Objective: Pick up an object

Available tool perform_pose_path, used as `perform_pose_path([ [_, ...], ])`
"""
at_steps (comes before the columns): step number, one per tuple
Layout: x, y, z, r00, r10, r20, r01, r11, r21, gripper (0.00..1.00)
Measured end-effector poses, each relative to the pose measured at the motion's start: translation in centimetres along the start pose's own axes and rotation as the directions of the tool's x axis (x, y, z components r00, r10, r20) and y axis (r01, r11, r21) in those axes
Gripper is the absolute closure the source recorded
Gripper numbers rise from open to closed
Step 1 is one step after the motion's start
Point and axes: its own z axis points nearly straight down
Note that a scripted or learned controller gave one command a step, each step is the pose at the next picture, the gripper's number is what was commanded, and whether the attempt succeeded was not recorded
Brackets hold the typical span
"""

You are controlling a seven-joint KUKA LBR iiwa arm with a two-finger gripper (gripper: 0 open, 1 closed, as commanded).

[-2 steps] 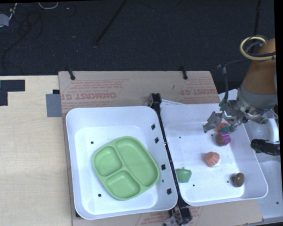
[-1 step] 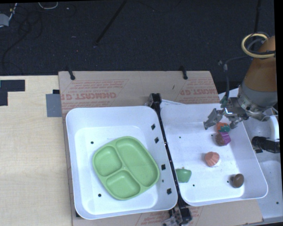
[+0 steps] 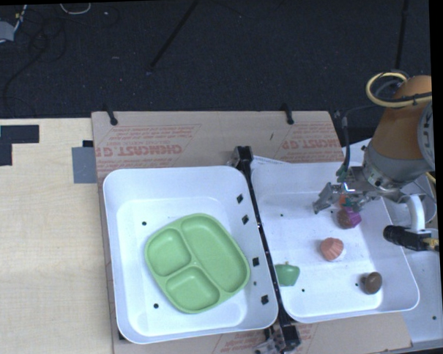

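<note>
My gripper [image 3: 341,199] hangs over the upper right part of the right bin [image 3: 302,184]. A small purple object [image 3: 349,218] sits directly below it, touching or nearly touching the gripper's tip; whether it is held cannot be seen. A pink-orange rounded object [image 3: 331,249] lies in the middle of that bin. A brown ball-like object [image 3: 370,282] rests near its front right corner. A small green piece [image 3: 287,274] lies against the bin's left wall.
The left bin [image 3: 127,199] holds a light green divided plate [image 3: 196,262]. A black divider [image 3: 257,237] runs between the two bins. A cardboard sheet [image 3: 205,140] lies beneath them, with bare wooden bench [image 3: 41,246] to the left.
</note>
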Motion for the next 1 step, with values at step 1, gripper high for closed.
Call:
perform_pose_path([
  [1, 0.26, 0.06, 4.16, 1.000, -0.001, 0.000, 0.001, 1.000, -0.002, 0.00],
])
